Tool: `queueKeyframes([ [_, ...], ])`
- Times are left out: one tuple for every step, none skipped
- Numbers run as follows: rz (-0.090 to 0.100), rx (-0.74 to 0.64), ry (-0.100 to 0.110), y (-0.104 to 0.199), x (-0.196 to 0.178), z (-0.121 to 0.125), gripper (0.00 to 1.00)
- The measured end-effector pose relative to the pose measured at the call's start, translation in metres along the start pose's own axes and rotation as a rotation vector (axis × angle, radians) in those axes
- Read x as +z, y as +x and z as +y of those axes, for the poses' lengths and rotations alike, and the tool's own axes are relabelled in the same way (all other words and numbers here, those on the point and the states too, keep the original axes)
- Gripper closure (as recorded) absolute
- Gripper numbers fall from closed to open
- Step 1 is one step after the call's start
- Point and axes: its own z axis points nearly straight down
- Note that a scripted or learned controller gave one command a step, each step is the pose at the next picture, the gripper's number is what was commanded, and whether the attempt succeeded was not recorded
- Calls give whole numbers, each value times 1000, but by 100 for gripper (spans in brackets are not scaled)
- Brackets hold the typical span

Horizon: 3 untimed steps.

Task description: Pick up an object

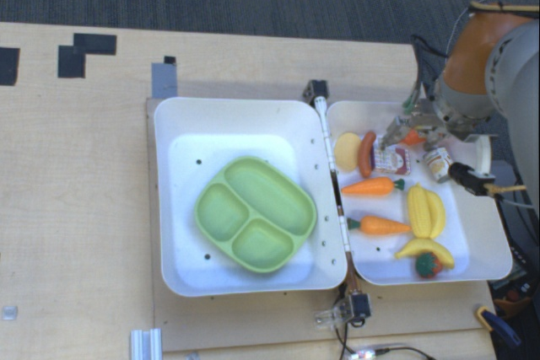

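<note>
Two carrots (369, 188) — long axes left-right, tips pointing left.

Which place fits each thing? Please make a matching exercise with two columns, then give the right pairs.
Things:
1. green divided plate
2. gripper
3. strawberry

Places:
a. right bin, near corner, beside a banana
b. left bin
c. right bin, far half, above the toy food

Pairs: 1-b, 2-c, 3-a

Fixed overhead cam, slanted, both bins (169, 181)
</note>
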Motion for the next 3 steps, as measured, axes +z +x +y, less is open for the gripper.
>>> queueKeyframes([
  [-1, -4, -4, 0, -12, 1, 100],
  [-1, -4, -4, 1, -11, 1, 0],
  [-3, 1, -18, 31, 13, -33, 0],
])
